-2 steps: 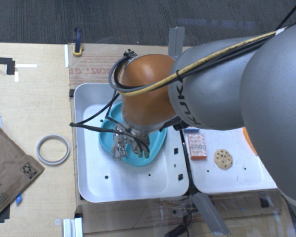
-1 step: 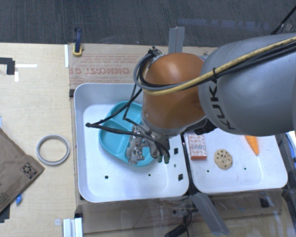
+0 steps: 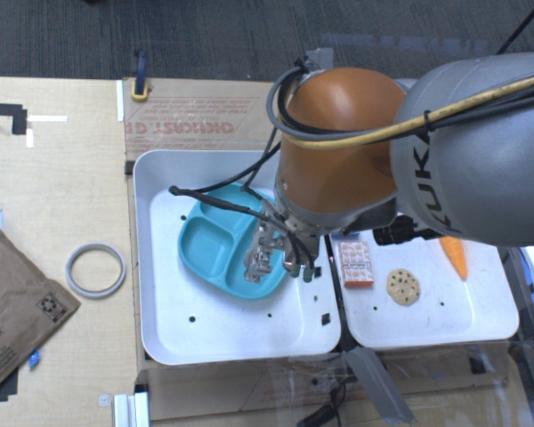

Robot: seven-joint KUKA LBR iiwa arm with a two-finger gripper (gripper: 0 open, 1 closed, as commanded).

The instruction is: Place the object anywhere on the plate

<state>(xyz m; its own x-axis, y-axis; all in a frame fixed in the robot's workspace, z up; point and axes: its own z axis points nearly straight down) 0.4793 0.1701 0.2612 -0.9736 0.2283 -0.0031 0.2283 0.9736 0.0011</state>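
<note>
A light blue divided plate (image 3: pixel 206 244) lies in the left white bin (image 3: pixel 160 310), tilted toward its right side. My gripper (image 3: pixel 265 258) hangs low over the plate's right compartment, under the orange band of the arm. Whether anything is in it is hidden by its own metal parts. In the right bin (image 3: pixel 481 318) lie a small red and white box (image 3: pixel 355 264), a round cookie (image 3: pixel 402 286) and an orange carrot (image 3: pixel 454 256), all apart from the gripper.
The big grey arm (image 3: pixel 463 140) covers the back of both bins. A ring of tape (image 3: pixel 95 269) and a brown cardboard box (image 3: pixel 13 301) rest on the wooden bench left of the bins. A black cable (image 3: pixel 209 198) crosses the plate's far edge.
</note>
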